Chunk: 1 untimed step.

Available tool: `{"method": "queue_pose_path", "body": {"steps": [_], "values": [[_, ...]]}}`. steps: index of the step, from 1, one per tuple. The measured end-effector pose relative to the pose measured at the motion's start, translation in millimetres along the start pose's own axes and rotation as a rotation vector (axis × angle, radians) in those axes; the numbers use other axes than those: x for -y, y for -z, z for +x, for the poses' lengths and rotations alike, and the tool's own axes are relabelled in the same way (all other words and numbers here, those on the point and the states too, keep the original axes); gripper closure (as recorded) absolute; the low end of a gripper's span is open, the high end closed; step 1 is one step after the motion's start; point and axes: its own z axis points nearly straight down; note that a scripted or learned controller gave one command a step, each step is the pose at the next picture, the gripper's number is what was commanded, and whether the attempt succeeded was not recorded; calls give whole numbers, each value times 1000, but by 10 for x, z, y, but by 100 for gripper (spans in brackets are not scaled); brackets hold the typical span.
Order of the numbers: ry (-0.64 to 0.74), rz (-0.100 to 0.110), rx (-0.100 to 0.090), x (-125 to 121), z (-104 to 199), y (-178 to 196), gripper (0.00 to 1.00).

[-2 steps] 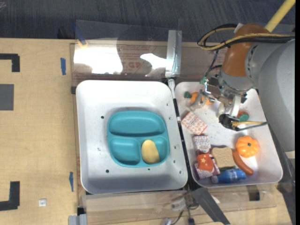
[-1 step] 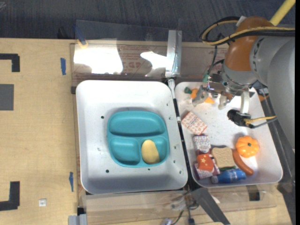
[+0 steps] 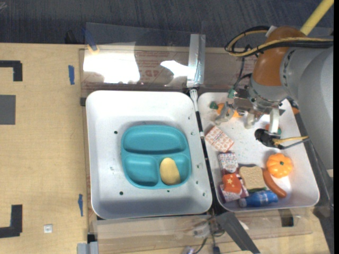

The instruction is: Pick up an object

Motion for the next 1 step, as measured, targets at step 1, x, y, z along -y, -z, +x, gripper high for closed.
{"method": "queue_pose_path", "body": {"steps": [1], "values": [[100, -10, 9, -11, -14, 7, 0]]}}
